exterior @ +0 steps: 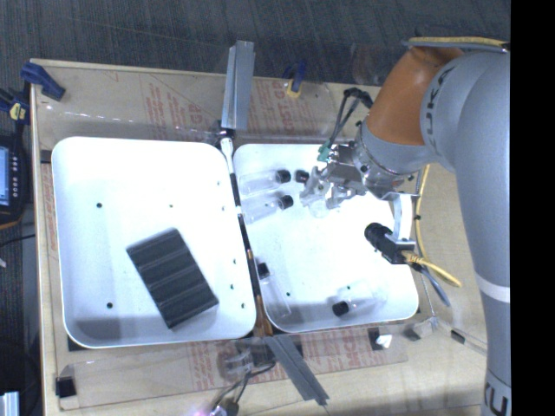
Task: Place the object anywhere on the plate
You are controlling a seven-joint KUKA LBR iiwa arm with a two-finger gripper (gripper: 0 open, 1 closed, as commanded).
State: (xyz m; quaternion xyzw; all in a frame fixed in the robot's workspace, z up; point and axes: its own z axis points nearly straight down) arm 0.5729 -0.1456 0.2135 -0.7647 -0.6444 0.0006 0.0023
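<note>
Counter (130,102): pale board surface with red printed lines. Two white bins rest on it side by side, touching along the middle: left bin (78,159), right bin (347,258). A grey bar (236,85) lies at the far edge; another grey bar (299,373) lies at the near edge. A blue clamp (42,81) sits at the far left corner.

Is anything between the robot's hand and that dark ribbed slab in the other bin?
Only the bins' adjoining rims cross the way from the gripper to the dark ribbed slab. Small black-capped pieces lie low beside the rims, on the gripper's side.
</note>
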